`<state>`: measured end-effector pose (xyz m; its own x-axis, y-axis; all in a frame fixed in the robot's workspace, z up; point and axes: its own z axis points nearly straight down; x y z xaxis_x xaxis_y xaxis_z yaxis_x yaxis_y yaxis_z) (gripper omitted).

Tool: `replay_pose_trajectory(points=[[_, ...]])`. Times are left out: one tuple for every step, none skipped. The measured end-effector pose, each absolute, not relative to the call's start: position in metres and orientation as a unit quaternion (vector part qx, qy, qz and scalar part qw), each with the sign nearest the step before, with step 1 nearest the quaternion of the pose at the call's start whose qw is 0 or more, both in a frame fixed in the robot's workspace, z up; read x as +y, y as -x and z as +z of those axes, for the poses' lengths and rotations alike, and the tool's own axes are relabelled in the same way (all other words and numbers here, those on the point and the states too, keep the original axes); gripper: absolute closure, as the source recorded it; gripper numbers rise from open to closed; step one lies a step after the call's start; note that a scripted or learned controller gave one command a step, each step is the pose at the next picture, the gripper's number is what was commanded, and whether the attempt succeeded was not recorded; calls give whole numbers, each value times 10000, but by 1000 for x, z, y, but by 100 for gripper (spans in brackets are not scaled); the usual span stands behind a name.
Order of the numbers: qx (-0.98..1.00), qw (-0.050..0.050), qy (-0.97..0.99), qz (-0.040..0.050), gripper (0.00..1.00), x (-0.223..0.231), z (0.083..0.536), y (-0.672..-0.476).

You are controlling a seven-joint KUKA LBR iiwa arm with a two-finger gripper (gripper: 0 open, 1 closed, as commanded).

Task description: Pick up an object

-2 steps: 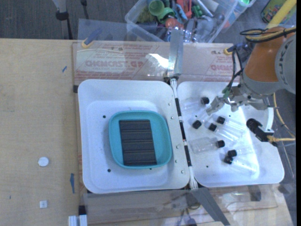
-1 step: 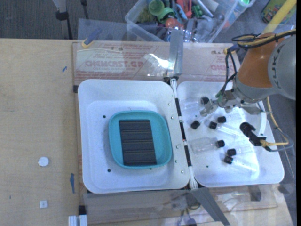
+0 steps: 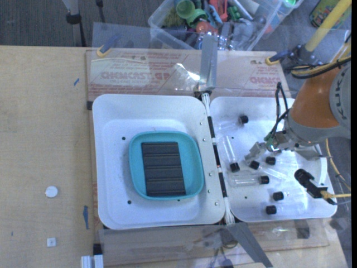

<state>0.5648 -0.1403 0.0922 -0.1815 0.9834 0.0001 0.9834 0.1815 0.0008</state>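
The gripper [image 3: 257, 151] hangs low over the right bin [image 3: 251, 202]; whether it grips anything cannot be told from this slant. Just beside it lie clear vials with black caps: one vial [image 3: 249, 179] lies below it, and another vial [image 3: 227, 148] rests to its left. In the left bin [image 3: 111, 205] sits a teal tray [image 3: 192, 166] bearing a dark ribbed block [image 3: 162, 169].

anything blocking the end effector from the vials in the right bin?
Nothing visible does. The end effector sits low in the right bin, right among the clear black-capped vials; the nearest lie just beside and below it. The teal tray sits apart in the left bin.
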Motion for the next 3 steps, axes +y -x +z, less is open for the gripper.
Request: replay_pose_trajectory(points=[[7784,27,-6278,27,0,-139,88,-530],[7775,64,-6289,45,100,-141,99,-532],[8623,45,-5063,11,100,-149,88,-640]])
